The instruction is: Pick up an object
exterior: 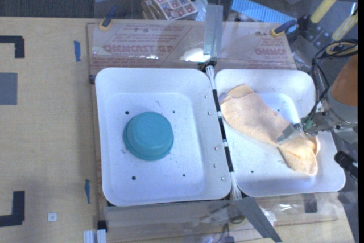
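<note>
We see the desk [45, 139] filling the frame, light wood, with two shallow white bins side by side at its middle. The left bin [114, 179] holds a teal bowl [149, 135] turned upside down near its centre. The right bin [330, 179] holds a pale yellow cloth [253, 119], spread from the bin's upper left down toward its lower right, where it bunches into a fold. The arm [344, 94] comes in from the right edge of the frame.

We judge the grasp step to be in hand: the gripper [296, 131] sits low over the cloth's lower right part, seemingly touching the fabric. How far apart the jaws stand we cannot tell, nor whether any cloth lies between them. The next move, we think, calls for closing on a pinch of fabric and lifting straight up.
</note>
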Available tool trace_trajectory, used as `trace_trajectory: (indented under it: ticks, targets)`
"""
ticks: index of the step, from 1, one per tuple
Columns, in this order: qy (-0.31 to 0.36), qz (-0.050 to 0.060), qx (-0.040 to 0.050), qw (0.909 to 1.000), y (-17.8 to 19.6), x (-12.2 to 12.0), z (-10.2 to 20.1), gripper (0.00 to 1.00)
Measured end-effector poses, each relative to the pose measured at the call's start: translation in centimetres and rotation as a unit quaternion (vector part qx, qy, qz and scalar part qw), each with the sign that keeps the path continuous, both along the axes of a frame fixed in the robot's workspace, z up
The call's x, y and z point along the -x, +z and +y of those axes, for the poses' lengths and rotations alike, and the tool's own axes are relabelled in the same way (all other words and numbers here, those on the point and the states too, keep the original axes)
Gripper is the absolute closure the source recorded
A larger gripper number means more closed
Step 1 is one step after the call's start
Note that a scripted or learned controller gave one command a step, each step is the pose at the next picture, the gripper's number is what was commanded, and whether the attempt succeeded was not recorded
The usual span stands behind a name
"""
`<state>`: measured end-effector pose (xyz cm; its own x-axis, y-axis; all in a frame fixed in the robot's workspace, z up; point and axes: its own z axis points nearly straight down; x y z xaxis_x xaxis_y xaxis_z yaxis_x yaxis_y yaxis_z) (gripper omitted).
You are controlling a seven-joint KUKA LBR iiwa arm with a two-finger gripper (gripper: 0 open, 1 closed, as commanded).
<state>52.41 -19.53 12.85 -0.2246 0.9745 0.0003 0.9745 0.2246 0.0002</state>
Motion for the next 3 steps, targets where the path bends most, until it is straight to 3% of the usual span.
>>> trace_trajectory:
  ticks: [1,2,3]
  targets:
    - [0.092,-0.003,0.0013,0.9957,-4.0,0.5,1.6,0.0]
    - [0.09,-0.007,0.0024,0.996,-2.8,0.3,1.3,1.0]
    - [0.008,-0.001,0.0006,1.0,6.4,-3.9,7.2,1.0]
